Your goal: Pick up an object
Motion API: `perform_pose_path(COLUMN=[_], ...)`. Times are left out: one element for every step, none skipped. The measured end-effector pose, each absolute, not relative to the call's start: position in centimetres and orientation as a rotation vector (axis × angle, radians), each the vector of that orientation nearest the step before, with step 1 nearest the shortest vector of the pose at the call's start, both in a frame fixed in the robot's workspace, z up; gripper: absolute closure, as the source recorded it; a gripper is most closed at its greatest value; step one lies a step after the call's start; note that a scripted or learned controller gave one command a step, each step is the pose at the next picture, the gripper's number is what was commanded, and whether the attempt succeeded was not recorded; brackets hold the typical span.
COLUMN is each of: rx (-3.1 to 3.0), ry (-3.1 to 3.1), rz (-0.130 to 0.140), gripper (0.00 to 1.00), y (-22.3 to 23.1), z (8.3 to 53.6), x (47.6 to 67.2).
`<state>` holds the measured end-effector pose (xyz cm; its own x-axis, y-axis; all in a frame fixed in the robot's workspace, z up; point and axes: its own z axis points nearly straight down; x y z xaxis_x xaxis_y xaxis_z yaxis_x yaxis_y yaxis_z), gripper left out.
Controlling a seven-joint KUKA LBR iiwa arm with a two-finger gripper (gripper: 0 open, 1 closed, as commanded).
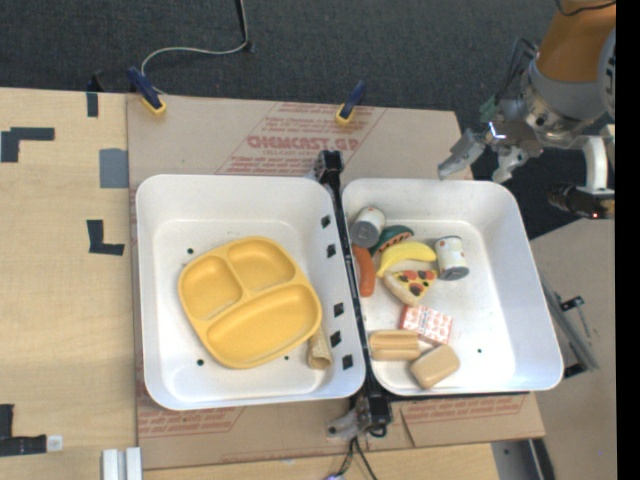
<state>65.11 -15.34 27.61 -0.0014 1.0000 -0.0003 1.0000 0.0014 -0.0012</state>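
The right bin (500, 206) holds several toy foods: a grey can (365, 226), a yellow banana (407, 255), a white and grey can (452, 257), a pizza slice (410, 285), an orange carrot (364, 272), a pink packet (426, 321), a hot dog bun (394, 344) and a tan bread piece (434, 365). My gripper (482, 161) hangs above the bin's far right corner, open, with nothing between its fingers. It is well clear of every object.
The left bin (160, 208) holds a yellow divided plate (250, 300) and a small tan piece (318, 351) by its near right corner. Blue and yellow clamps (146, 88) pin the cardboard sheet at the back. A black divider (340, 268) runs between the bins.
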Motion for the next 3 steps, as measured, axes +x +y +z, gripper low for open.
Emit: perform_pose_path(rx=[-2.219, -2.223, -2.221], ry=[-2.219, -2.225, -2.227], rz=[0.006, 0.000, -0.003], gripper=[0.00, 0.00, 0.00], y=[-18.3, -17.6, -13.8], z=[12.5, 8.7, 8.6], x=[65.6, 64.0, 67.0])
